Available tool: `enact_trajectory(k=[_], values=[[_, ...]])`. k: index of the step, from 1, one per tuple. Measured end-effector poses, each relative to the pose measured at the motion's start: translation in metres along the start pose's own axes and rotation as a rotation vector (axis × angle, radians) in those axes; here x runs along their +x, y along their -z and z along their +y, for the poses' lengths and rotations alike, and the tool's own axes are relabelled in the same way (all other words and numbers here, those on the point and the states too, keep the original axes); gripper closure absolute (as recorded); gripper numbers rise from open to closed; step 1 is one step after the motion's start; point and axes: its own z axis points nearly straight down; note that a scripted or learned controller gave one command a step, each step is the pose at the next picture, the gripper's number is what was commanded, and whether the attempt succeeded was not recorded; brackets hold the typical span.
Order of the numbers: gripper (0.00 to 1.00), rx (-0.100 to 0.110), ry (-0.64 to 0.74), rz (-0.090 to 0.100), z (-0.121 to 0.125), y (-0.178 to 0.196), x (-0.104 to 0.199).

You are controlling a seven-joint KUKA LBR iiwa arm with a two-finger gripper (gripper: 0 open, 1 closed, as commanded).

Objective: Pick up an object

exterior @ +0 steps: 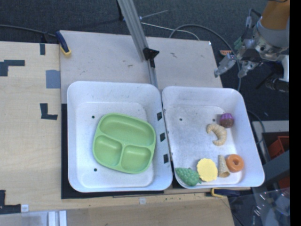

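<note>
On the pale wooden counter (28,126), at far left, sit a few dark tape marks. Next comes the left shallow white plastic bin (75,126), holding a light green three-compartment plastic tray (124,143). A grey metal pole (136,27) slants down to the seam between the bins. The right shallow white plastic bin (188,126) carries the small toy foods — a green leafy piece (188,176) at the near corner, a yellow round disc (207,169) touching it, a tan curved croissant shape (217,133), a purple knobbly piece (226,120) and an orange ring doughnut (234,163). Above the bin's far right corner hangs the grey end effector (233,66), fingers spread apart, pinching nothing, well apart from every toy.
</note>
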Motion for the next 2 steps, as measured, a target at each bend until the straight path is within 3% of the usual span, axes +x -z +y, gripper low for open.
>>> enact_trajectory(k=[1,2], values=[[0.00,0.000,0.000,0.000,0.000,0.000,0.000],[0.00,0.005,-0.002,0.000,-0.001,-0.055,-0.010]])
